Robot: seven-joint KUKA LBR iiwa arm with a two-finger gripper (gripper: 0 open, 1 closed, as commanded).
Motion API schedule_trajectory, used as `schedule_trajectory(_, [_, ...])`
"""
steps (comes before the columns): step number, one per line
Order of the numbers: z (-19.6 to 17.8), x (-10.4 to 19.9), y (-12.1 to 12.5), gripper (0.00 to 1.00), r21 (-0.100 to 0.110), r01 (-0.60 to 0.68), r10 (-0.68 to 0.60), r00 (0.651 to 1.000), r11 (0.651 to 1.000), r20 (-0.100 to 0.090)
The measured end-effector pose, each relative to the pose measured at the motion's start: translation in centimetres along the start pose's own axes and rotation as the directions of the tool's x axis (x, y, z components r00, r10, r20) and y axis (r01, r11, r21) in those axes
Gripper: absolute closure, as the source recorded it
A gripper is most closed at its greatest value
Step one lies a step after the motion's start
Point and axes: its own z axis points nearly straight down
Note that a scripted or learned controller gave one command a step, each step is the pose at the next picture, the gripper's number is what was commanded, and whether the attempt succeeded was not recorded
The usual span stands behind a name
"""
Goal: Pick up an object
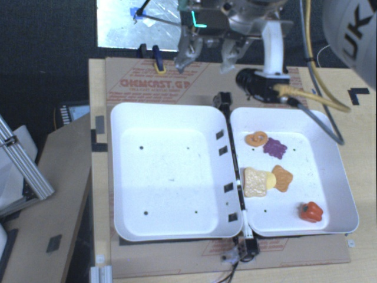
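Observation:
My gripper (208, 58) hangs high above the back edge of the bins, near the seam between them, open with nothing between its two fingers (187, 56). In the right bin (339, 158) lie several small items: an orange pretzel-like ring (256, 138), a purple piece (275, 148), a beige slice (255, 182), a yellow piece (270, 181) partly under an orange piece (283, 178), and a red pepper-like item (311, 211) near the front right corner.
The left bin (168, 170) sits beside the right one, joined by a black divider (232, 170). Both rest on a cardboard sheet (153, 82). A blue and yellow clamp (158, 59) stands at the back. A metal rail (20, 161) lies at the left.

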Motion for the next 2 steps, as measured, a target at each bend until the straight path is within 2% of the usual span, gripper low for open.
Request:
schedule_trajectory(1, [-1.13, 0.04, 0.02, 1.00, -0.002, 0.004, -0.004, 1.000, 1.000, -0.001])
schedule_trajectory(2, [-1.11, 0.04, 0.02, 0.00, -0.002, 0.005, -0.005, 1.000, 1.000, -0.001])
